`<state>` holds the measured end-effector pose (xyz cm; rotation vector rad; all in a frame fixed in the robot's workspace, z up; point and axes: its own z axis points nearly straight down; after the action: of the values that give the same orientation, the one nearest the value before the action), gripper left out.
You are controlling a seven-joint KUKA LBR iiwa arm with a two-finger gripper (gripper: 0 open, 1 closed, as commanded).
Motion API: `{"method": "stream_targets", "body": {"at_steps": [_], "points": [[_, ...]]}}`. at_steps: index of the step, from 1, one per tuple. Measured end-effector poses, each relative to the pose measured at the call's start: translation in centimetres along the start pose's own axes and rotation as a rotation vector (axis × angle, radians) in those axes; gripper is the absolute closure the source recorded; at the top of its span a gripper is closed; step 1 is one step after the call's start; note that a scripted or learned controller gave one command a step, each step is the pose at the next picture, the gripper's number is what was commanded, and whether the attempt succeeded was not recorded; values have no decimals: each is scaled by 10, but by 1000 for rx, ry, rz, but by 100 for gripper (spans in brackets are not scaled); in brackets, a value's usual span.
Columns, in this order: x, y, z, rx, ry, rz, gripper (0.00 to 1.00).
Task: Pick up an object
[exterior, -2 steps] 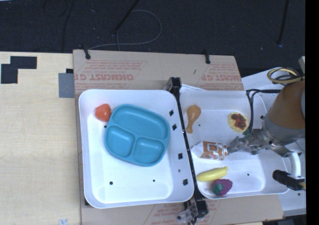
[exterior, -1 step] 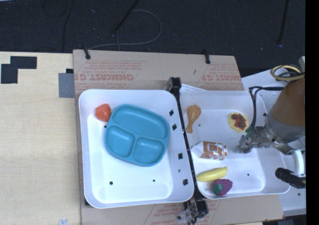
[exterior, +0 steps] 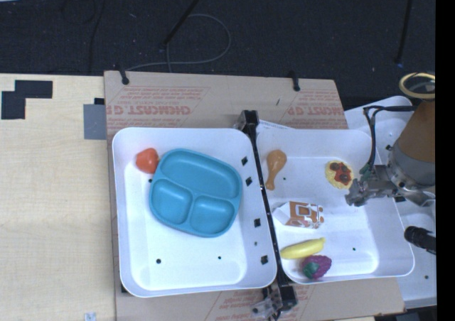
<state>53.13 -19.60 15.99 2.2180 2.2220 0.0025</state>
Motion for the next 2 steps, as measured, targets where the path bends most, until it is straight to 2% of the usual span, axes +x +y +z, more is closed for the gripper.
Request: {"method": "stream_targets", "body": {"at_steps": [1, 2], "points": [[-1, 1, -53, -1, -1, 1, 100], [51, 1, -45, 7, 3, -2, 100]]}}
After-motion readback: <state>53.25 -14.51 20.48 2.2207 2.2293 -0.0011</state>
